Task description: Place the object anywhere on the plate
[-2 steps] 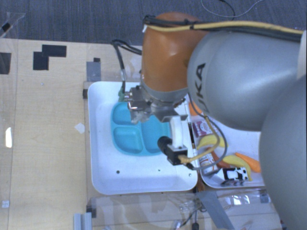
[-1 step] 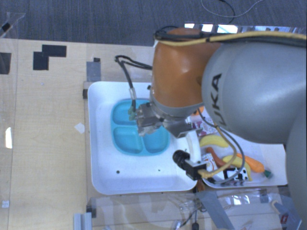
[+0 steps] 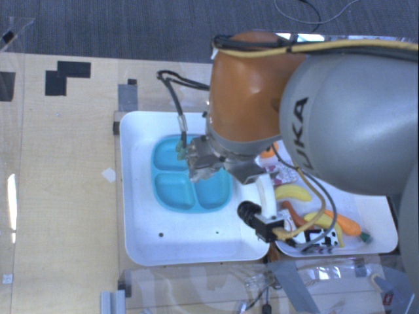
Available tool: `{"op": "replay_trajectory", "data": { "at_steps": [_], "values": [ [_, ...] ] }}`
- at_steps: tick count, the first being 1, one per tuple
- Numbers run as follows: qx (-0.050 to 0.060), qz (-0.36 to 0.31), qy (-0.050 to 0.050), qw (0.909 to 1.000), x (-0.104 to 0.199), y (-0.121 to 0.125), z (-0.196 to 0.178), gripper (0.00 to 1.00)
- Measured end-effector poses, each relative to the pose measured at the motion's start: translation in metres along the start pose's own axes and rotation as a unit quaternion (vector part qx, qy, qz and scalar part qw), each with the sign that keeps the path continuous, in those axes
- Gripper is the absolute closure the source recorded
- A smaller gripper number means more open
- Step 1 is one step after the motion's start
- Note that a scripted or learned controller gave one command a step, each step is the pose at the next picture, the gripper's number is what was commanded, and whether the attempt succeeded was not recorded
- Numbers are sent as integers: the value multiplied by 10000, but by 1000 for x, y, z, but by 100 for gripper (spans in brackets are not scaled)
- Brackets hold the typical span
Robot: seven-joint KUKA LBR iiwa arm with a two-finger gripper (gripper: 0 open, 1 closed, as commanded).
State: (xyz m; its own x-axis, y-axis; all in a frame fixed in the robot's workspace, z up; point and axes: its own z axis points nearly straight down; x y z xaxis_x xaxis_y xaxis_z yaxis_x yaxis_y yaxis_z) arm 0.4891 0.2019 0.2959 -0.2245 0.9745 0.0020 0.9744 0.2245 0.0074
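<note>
Near the middle of the frame, a sky-blue plastic plate with divided compartments (image 3: pixel 178 180) lay in the left shallow white bin (image 3: pixel 141 234), and the hand (image 3: pixel 204 165) sat directly over the plate's right-hand portion. Whether the hand was open, closed or carrying anything could not be told: the wrist and its fittings covered the tips, and nothing could be seen between them. The parts of the plate that showed, its left and lower compartments, bore no object, so the placing looked not yet done, though the covered section could not be checked.

In the right shallow white bin (image 3: pixel 383 241), at the lower right of the frame, lay a yellow banana-shaped toy (image 3: pixel 292 192), an orange carrot-shaped toy (image 3: pixel 347 225) and other small items partly hidden by the arm. Which of them the task meant could not be settled; if the hand was bare, a pick from that bin was still left as well.

The grey arm with its broad orange band (image 3: pixel 245 90) came in from the right, filling the upper right of the frame, its wrist pointed steeply down at the plate, black cables (image 3: pixel 171 97) looping off its left side over the pale wooden tabletop (image 3: pixel 59 175).
</note>
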Motion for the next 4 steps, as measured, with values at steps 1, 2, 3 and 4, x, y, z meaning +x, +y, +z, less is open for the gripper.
{"op": "replay_trajectory", "data": {
  "at_steps": [1,2,3,4],
  "values": [
    [26,-778,-3,9970,19,3,23,100],
    [5,-772,2,9970,19,4,12,100],
    [-16,-771,7,9970,18,6,2,100],
    [-37,-771,11,9970,17,8,-9,100]
  ]
}}
